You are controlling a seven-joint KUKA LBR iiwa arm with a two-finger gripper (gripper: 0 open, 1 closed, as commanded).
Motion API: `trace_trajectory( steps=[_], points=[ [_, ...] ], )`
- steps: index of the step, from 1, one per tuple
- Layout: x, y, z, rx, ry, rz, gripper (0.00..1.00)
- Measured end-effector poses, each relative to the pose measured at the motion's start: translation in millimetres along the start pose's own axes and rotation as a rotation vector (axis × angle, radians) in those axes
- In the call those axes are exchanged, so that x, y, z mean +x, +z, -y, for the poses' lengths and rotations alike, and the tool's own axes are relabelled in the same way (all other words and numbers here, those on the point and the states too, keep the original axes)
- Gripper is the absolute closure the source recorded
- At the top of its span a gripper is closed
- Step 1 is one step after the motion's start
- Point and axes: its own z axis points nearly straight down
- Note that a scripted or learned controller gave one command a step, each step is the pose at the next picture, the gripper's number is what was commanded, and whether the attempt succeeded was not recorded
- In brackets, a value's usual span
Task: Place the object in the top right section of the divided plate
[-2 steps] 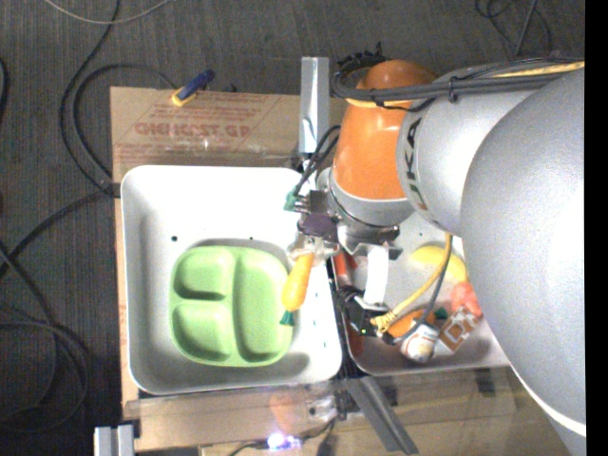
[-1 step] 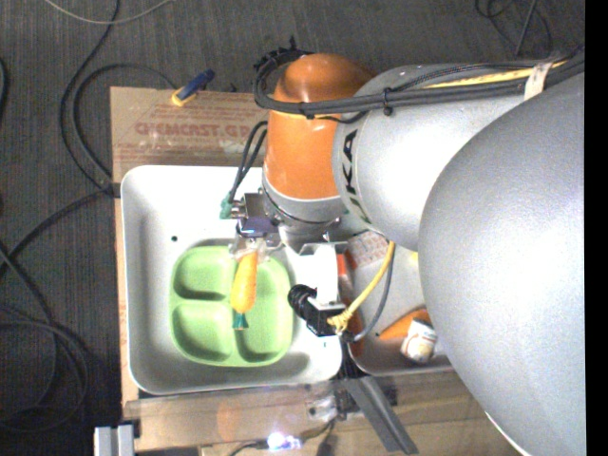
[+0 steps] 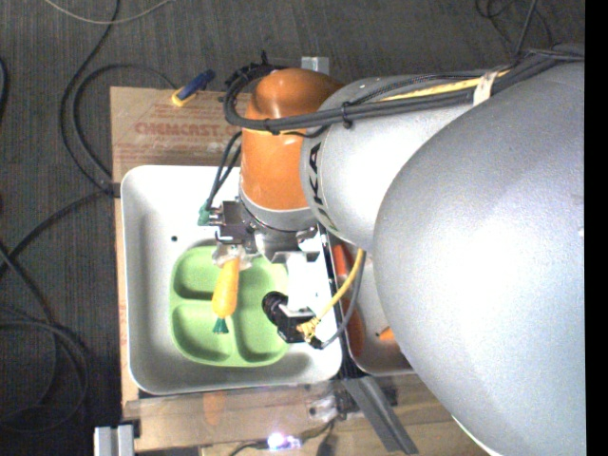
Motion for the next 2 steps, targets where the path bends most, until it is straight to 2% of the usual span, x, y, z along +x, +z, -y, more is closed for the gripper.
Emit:
trace_trajectory(
  steps=[1, 2],
  points=[
    [-23.7, -150.2, 33.2, -0.003, -0.003, -0.002, 1.0],
    [30.9, -31.2, 41.7, 0.002, 0.033, -0.003, 1.0]
  ],
)
